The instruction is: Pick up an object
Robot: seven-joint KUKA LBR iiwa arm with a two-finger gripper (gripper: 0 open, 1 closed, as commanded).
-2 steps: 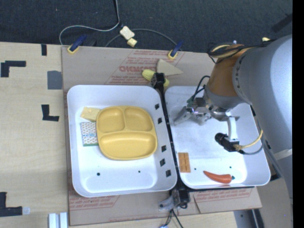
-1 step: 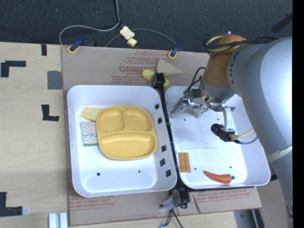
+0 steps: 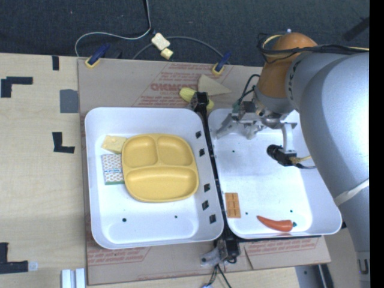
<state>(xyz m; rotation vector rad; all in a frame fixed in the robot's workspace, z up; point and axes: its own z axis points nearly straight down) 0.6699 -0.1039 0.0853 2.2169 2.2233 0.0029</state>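
My gripper (image 3: 239, 126) hangs over the far left corner of the right bin (image 3: 264, 182), its two metal fingers spread open with nothing between them. A red chili pepper (image 3: 276, 224) lies at the near edge of that bin, far from the gripper. A small orange card (image 3: 232, 204) lies near the same bin's left wall. In the left bin (image 3: 150, 227) a yellow divided plate (image 3: 160, 167) sits in the middle. A pale yellow wedge (image 3: 113, 143) and a patterned packet (image 3: 111, 168) lie just left of the plate.
The grey arm (image 3: 336, 113) covers the right bin's right side, and a black cabled part (image 3: 282, 154) hangs below the wrist. Behind the bins on the cardboard lie a yellow object (image 3: 188, 93) and a tan piece (image 3: 214, 86). Blue clamps (image 3: 96, 56) hold the board.
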